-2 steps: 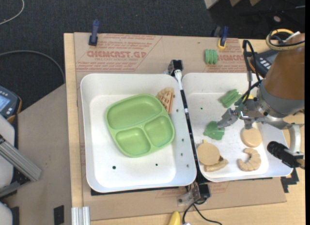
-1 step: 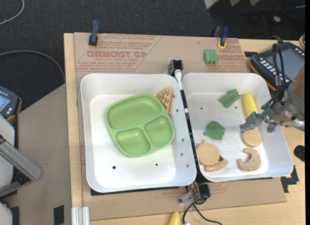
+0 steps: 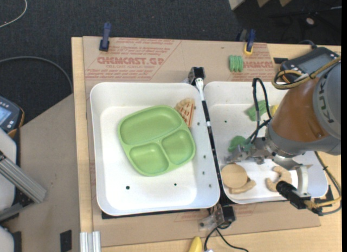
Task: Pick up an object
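Your gripper (image 3: 255, 152) sits low in the right bin (image 3: 227, 96), near a green toy (image 3: 237, 143) and tan disc (image 3: 235, 176). Whether it grips anything, you cannot tell. Nothing looks lifted yet.

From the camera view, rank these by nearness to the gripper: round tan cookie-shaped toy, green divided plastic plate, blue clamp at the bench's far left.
Gripper, in the right bin.
1. Round tan cookie-shaped toy, right bin, just below the gripper.
2. Green divided plastic plate, left bin.
3. Blue clamp, far-left bench edge.
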